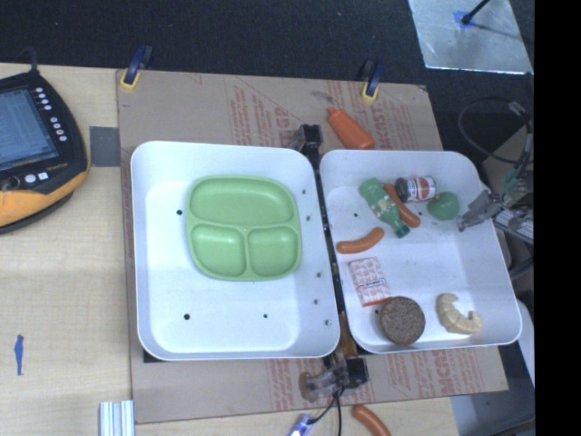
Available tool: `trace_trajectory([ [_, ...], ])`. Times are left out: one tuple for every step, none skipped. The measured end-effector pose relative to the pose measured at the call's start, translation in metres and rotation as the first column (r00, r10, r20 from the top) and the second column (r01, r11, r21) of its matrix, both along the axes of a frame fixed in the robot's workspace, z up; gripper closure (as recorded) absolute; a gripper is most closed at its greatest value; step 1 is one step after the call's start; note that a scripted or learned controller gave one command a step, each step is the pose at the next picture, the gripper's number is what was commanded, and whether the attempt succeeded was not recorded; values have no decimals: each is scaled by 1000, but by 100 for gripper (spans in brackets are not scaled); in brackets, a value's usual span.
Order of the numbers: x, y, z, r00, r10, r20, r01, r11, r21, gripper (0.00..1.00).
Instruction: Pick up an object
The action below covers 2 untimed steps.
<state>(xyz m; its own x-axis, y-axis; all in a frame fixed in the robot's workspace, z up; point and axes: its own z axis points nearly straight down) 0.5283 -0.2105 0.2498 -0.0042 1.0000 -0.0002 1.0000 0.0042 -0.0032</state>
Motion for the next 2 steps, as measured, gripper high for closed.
trace_trajectory([
  [53, 18, -103, 1000, 2, -3, -2, 1000, 0, 0],
  [102, 30, -158, 1000, 2, -2, -2, 1000, 0, 0],
])
